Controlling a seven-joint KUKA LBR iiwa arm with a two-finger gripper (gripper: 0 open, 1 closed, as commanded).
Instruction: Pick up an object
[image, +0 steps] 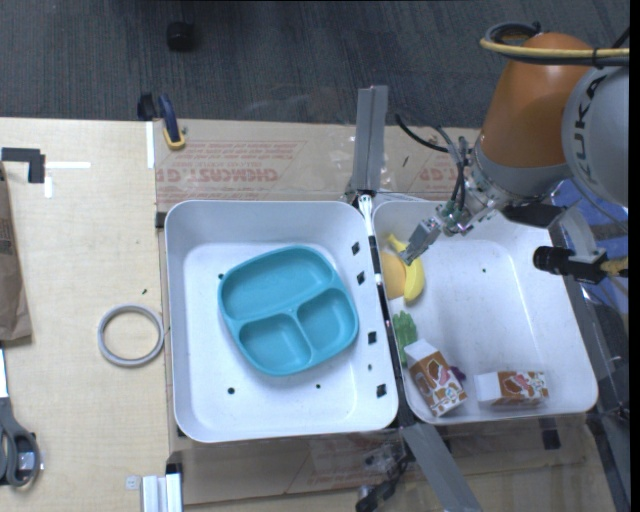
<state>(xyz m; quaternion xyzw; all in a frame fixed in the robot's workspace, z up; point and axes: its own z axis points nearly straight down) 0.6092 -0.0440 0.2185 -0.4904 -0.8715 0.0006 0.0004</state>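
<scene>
- I take the yellow fruit (404, 276) as my landmark; it lies in the right bin (560, 330), hard against that bin's left wall.
- My gripper (420, 240) hangs just above and to the right of the fruit — its tip right at the fruit's upper end.
- I cannot tell how the hand is set, and I see nothing clamped in it.
- Below the fruit sits a small green piece (403, 327); below that, a printed carton (437, 381), and to the carton's right a second small packet (512, 387).
- Left of the fruit, across the wall, the left bin (190, 330) holds a blue divided plate (288, 310).
- I judge this the approach step: the grasp is not yet made.
- Next move, as I read it — come straight down over the fruit and close on it; the wall beside it leaves little room on that side, so a slip is likely.
</scene>
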